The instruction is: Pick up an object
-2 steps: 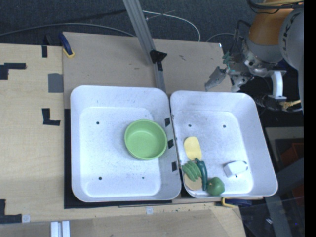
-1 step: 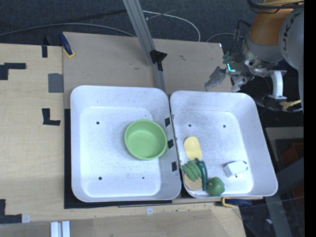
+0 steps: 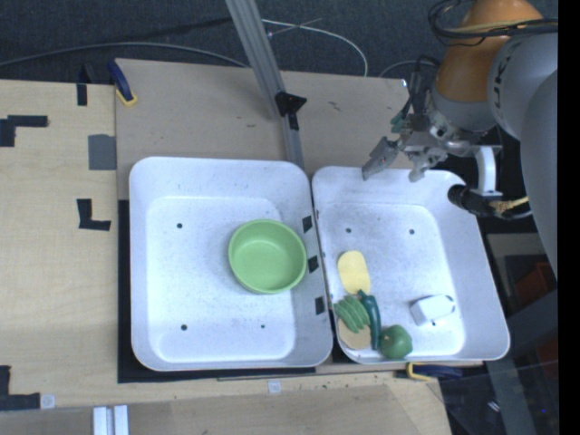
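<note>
We see the gripper (image 3: 397,164) spread wide and holding nothing — above the right bin's (image 3: 471,243) far edge. A green bowl (image 3: 266,256) sits in the left bin (image 3: 163,243).

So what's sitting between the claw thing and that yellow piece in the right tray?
Nothing: in the camera view, bare white bin floor runs from the open gripper at the bin's far rim down to the yellow piece.

Even, fairly bright light is falling from above, leaving only faint shadows. The two white bins (image 3: 154,243) are glaring slightly, washing out their surface detail. The whole picture is looking soft and grainy, with the worktop (image 3: 54,243) rendering pale.
</note>
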### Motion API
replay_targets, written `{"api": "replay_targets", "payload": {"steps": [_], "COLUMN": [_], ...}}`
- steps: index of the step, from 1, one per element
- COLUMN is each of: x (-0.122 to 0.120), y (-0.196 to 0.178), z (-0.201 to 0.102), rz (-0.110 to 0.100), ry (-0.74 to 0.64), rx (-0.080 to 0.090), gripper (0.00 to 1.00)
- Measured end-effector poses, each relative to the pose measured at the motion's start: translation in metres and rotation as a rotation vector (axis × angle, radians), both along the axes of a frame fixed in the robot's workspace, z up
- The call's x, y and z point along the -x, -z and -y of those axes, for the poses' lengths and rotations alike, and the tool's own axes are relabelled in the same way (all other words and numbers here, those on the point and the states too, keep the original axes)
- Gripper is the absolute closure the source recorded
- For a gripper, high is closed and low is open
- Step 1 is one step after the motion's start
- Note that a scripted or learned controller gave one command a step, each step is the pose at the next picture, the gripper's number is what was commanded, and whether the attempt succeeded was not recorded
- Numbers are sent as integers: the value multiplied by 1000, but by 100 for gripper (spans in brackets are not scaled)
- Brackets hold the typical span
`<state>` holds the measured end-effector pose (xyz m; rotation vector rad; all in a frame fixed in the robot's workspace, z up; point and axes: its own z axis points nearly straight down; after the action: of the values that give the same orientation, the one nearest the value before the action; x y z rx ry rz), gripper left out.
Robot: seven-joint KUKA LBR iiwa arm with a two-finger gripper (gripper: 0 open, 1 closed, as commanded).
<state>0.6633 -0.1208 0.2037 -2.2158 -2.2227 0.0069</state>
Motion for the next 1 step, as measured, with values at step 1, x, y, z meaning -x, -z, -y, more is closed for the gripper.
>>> {"api": "replay_targets", "payload": {"steps": [1], "x": [0], "y": [46], "z": [-7], "rz": [-1], "ry": [1], "rx": [0], "gripper": [0]}}
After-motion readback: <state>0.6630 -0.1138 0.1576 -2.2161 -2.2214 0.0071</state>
